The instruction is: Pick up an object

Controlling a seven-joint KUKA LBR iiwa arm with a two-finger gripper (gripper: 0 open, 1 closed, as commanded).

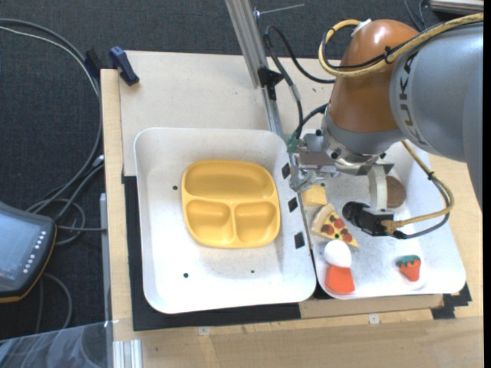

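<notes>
The bench point(192, 90) carries two white bins side by side. The arm point(430, 75) comes in from the right and bends down over the far end of the right bin point(376, 259), covering much of it. The left bin point(165, 271) holds one thing, a yellow tray point(230, 203) with three compartments, lying flat near its middle.

The gripper point(303, 179) hangs low at the seam between the bins, just on the right bin's side. Whether it is open or closed cannot be told from this angle, and nothing is seen held in it.

The loose things all lie in the right bin. A pale yellow wedge point(313, 196) sits right under the gripper, against the left wall. A pizza slice point(335, 226) lies just beside it, toward the near side. Nearer still, a white and orange piece point(338, 267) rests at the front rim. A brown piece point(394, 192) is partly hidden behind the wrist. A strawberry point(410, 267) lies apart, toward the near right corner.

A small blue clamp point(123, 65) grips the bench's far left corner.
</notes>
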